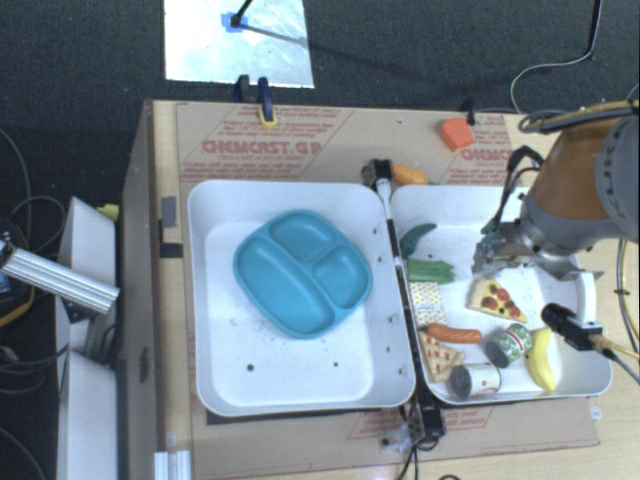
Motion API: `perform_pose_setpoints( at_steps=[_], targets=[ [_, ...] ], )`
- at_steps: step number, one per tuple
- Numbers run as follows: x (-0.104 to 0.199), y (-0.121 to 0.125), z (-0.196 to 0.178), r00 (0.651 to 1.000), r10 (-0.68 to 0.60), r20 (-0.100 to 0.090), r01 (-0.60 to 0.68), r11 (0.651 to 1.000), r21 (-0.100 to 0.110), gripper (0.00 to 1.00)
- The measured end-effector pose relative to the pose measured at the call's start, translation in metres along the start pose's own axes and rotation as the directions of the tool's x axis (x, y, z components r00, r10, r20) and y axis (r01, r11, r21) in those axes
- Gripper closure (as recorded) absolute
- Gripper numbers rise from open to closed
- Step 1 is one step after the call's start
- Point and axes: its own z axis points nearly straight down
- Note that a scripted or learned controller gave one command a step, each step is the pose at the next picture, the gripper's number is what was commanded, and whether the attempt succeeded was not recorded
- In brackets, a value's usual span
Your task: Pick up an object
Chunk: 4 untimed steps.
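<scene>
My gripper point(487, 258) hangs low in the right bin point(600, 373), just above the pizza slice point(497, 299), positioned for a pick; grip state indeterminable.

Toy food pieces lying loose in the right bin point(600, 373)

A pizza slice point(497, 299) lies flat near the middle; a banana point(542, 358) sits toward the near right corner; a hot dog point(453, 334) lies beside a waffle point(438, 352); green pieces point(428, 268) rest by the left wall.
</scene>
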Motion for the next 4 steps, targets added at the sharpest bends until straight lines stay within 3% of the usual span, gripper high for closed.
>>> perform_pose_setpoints(
  at_steps=[1, 2, 3, 4],
  targets=[
    [0.0, 0.0, 0.0, 1.0, 0.0, 0.0, 0.0, 1.0, 0.0, 0.0],
    [-0.017, -0.041, 0.044, 1.0, 0.004, 0.001, -0.004, 1.0, 0.002, 0.0],
    [-0.049, 0.009, 0.059, 1.0, 0.001, 0.002, -0.001, 1.0, 0.0, 0.0],
    [-0.086, -0.075, 0.019, 1.0, 0.004, 0.001, -0.004, 1.0, 0.001, 0.0]
  ],
)
